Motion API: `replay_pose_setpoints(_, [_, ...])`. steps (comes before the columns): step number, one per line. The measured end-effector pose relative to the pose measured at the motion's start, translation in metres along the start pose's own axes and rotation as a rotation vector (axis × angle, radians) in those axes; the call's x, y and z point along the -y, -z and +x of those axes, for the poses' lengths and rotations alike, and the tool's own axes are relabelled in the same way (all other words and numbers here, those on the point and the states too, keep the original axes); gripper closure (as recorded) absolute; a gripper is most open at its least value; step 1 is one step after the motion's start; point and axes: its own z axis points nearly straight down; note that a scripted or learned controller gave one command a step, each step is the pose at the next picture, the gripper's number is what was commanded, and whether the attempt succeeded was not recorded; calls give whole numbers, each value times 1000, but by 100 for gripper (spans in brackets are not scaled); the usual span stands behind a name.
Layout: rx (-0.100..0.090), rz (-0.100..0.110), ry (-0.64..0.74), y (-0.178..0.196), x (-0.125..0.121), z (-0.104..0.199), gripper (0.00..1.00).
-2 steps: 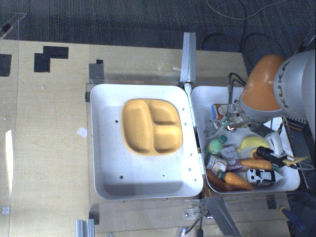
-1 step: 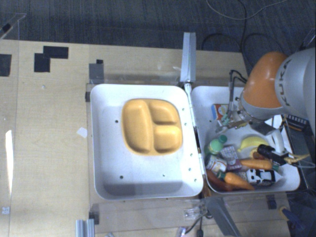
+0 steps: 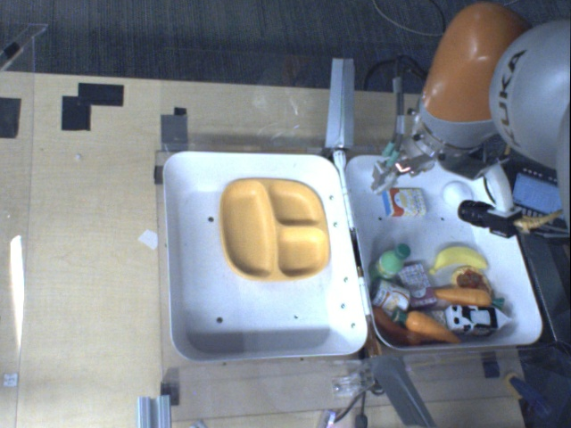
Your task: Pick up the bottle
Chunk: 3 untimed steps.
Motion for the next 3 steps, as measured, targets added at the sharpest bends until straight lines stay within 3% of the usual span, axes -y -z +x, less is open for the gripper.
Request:
replay_pose_setpoints(1, [1,0,-57,-117,-3,-90,100])
replay_pose_setpoints(2, [19,-29,-92,-125,74,-116,100])
replay_pose_setpoints(3, [20,-38,-272,-125,81,-50,100])
